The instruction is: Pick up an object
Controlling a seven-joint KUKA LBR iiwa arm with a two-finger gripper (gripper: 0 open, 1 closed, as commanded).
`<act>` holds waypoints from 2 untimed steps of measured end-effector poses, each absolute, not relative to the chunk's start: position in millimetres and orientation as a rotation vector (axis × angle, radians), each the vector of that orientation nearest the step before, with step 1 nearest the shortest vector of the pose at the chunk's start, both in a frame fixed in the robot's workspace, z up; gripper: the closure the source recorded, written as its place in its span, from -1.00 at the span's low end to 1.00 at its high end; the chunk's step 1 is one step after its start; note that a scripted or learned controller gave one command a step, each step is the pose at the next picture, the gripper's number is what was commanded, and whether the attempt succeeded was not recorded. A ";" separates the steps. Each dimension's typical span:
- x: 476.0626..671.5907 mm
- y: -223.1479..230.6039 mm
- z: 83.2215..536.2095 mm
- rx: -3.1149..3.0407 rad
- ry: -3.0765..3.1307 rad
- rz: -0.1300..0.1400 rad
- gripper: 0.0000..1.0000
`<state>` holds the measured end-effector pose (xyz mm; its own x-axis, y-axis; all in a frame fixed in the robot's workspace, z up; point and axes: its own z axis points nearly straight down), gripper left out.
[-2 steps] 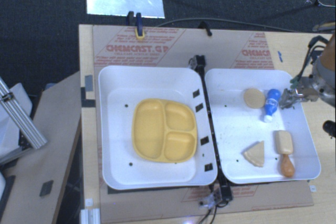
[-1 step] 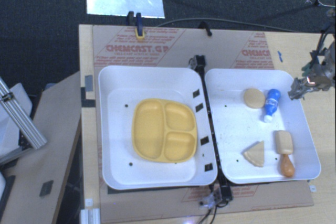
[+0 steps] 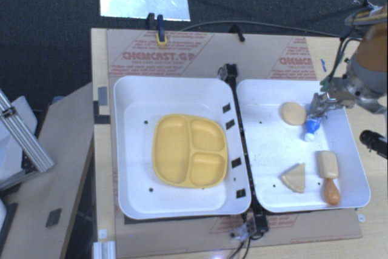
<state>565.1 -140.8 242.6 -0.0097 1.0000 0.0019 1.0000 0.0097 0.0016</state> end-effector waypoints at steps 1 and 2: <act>565.7 -78.3 233.2 -2.210 -2.233 -0.004 1.00; 568.2 -29.4 222.4 -2.210 -2.232 -0.004 1.00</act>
